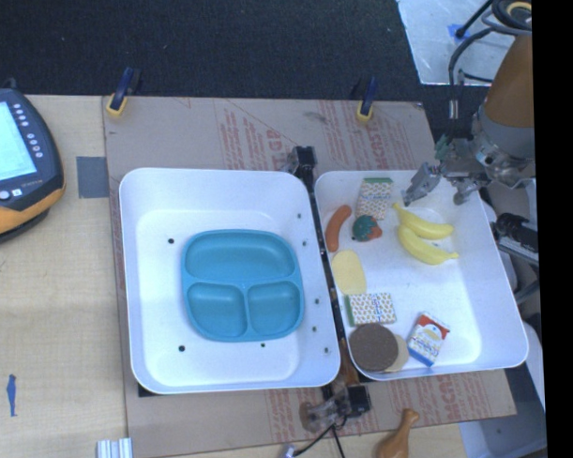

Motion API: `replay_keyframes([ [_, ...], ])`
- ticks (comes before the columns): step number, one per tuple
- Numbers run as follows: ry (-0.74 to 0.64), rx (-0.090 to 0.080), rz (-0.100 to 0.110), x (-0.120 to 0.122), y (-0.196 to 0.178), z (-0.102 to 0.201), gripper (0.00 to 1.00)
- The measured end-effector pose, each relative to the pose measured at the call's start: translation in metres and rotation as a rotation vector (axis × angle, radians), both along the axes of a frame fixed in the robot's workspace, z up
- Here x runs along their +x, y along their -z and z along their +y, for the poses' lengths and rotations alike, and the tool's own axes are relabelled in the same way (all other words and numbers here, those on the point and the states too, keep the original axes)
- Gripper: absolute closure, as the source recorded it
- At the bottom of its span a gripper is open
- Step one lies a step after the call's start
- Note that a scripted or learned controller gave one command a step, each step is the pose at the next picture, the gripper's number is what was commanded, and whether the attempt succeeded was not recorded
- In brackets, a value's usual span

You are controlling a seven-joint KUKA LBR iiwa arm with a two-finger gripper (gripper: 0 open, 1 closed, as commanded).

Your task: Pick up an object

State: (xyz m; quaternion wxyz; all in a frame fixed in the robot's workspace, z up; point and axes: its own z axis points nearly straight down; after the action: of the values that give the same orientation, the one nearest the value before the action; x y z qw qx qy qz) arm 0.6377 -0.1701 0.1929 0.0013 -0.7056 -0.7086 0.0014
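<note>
Pincer poised over the toy-filled bin, nothing picked yet.

The pincer (442, 183) hangs spread wide and empty above the far corner of the right bin (500, 291), just beside the bananas (424, 237), probably lining up on them as the nearest thing to take. The other choices lie loose in that bin: a sausage (337, 227), a green toy (365, 228), a yellow slice (347, 271), a patterned packet (371, 308), a brown cookie (373, 346) and a small carton (427, 339). The left bin (147, 275) holds a blue divided plate (241, 282), seemingly as a drop spot.
</note>
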Motion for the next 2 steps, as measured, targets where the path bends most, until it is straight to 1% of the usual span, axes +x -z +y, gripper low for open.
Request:
replay_keyframes([
  [1, -0.001, 0.0, 0.003, -0.03, 0.102, -0.006, 0.0],
  [2, -0.003, -0.001, 0.003, -0.029, 0.091, -0.007, 1.0],
])
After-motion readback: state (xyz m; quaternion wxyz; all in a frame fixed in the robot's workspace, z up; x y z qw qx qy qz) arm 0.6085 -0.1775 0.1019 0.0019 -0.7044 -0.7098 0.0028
